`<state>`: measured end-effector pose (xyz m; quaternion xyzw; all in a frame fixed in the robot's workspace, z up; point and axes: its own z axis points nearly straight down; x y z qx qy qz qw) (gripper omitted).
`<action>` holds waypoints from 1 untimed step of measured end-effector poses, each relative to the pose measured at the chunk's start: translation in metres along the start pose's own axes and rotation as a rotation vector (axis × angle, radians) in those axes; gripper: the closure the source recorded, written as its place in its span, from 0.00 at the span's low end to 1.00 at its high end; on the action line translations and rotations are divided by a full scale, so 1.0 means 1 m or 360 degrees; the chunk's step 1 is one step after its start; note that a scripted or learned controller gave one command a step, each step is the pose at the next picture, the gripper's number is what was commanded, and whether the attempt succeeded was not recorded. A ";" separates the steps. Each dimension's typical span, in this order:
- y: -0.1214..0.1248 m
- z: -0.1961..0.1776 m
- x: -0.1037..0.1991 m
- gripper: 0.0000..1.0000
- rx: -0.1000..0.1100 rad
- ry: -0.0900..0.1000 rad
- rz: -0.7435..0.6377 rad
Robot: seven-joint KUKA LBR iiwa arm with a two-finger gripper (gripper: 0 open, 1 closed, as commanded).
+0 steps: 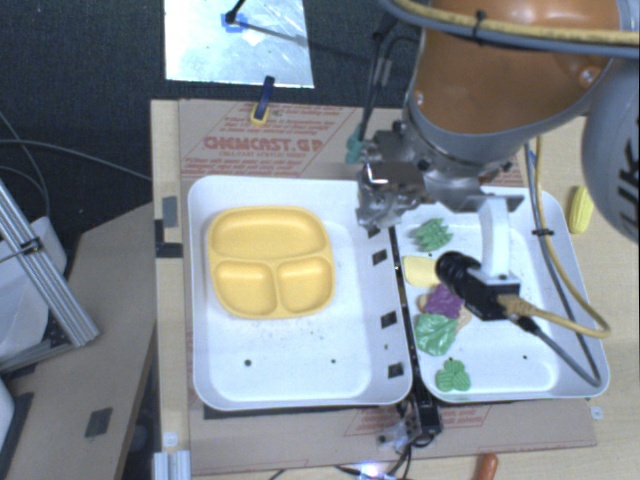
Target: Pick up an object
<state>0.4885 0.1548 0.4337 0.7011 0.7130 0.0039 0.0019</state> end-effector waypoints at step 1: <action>0.064 -0.011 0.013 1.00 0.0004 -0.0004 0.0020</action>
